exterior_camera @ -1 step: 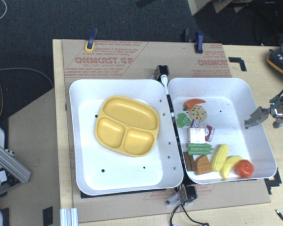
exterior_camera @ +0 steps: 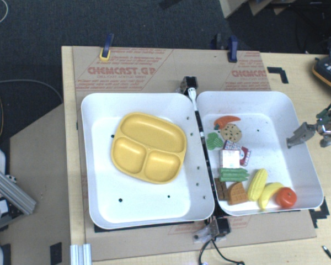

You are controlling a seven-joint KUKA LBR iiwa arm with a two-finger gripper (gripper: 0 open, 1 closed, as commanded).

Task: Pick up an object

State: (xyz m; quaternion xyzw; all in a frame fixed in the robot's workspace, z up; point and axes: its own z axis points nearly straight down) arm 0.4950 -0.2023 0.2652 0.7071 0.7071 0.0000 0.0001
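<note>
Yellow tray (exterior_camera: 149,147) alone in left bin (exterior_camera: 94,164)

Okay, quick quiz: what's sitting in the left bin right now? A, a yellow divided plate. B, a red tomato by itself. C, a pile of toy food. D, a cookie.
A: the yellow divided plate lies in the left bin, while the toy food lies in the right bin.

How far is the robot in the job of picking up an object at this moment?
Done: nothing looks lifted. The toy foods lie in the right bin, and the yellow tray sits in the left bin. In hand: the gripper is at the right bin's right rim. Left: reaching, grasping, lifting.
</note>
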